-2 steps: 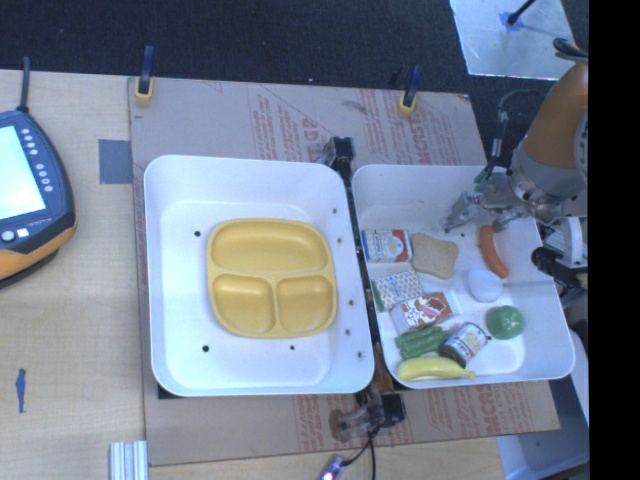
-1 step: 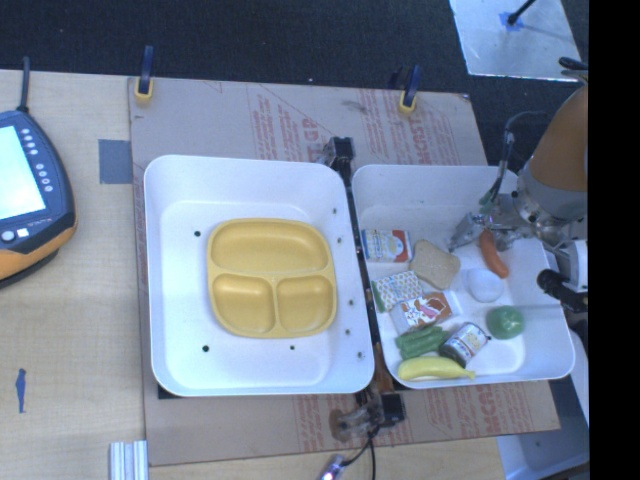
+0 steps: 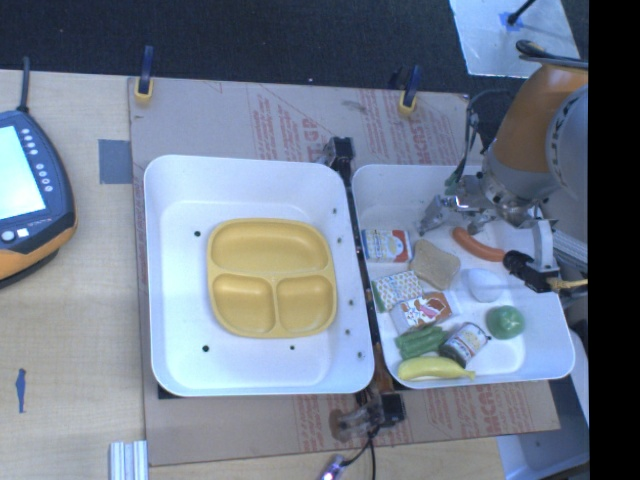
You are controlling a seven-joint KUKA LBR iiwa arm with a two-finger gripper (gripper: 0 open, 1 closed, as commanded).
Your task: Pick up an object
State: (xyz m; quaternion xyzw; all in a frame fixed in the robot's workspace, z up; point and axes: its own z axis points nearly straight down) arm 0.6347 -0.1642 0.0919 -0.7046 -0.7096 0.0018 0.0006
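Observation:
My gripper (image 3: 451, 223) hangs over the far part of the right bin (image 3: 548, 366), its two fingers spread open with nothing between them. Just right of it lies an orange sausage (image 3: 478, 246). A tan bread slice (image 3: 436, 264) sits just below it, and a small carton (image 3: 387, 245) lies to its lower left. Nearer the front are a patterned box (image 3: 399, 288), a red-and-white packet (image 3: 421, 311), a green pepper (image 3: 420, 341), a can (image 3: 464, 344), a banana (image 3: 435, 369), a green ball (image 3: 505, 321) and a white lump (image 3: 485, 284).
The left bin (image 3: 170, 368) holds a yellow divided plate (image 3: 270, 275). A teach pendant (image 3: 25, 193) lies at the bench's far left. Clamps (image 3: 145, 86) (image 3: 408, 98) stand at the back edge. A black fitting with a yellow cable (image 3: 530, 270) hangs off the arm at the right.

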